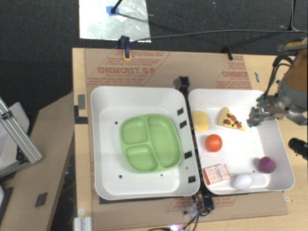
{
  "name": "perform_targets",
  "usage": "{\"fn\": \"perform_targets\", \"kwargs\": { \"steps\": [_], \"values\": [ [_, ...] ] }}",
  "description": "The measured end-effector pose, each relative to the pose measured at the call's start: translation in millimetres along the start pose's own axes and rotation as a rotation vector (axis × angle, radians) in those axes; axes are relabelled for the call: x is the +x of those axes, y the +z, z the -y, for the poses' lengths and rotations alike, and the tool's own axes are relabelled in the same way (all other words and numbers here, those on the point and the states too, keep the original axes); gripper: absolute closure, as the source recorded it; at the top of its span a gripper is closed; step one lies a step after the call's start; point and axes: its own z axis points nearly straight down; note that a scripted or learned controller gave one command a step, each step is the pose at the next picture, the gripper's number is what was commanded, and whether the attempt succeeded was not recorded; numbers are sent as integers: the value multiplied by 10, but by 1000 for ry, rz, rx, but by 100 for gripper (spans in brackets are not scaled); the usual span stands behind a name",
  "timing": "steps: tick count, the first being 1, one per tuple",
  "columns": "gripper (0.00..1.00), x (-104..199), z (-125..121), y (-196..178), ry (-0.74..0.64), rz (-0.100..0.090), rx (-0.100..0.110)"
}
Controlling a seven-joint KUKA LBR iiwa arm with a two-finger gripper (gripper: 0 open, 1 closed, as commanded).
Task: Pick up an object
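Gripper (255, 115) beside the yellow wedge-shaped toy pizza slice (230, 119), near the right bin's (281, 148) far edge.
Probably light, rigid, slick plastic; grasp its straight sides. I cannot tell its opening.

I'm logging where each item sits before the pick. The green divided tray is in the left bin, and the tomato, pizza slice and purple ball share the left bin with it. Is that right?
Not quite. The camera view shows the green divided tray in the left bin, but the tomato, pizza slice and purple ball lie in the right bin.
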Motion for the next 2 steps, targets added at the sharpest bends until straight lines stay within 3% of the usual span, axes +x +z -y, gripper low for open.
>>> {"fn": "perform_targets", "kwargs": {
  "steps": [2],
  "values": [
    [100, 989, 47, 229, 1, -1, 2]
  ]
}}
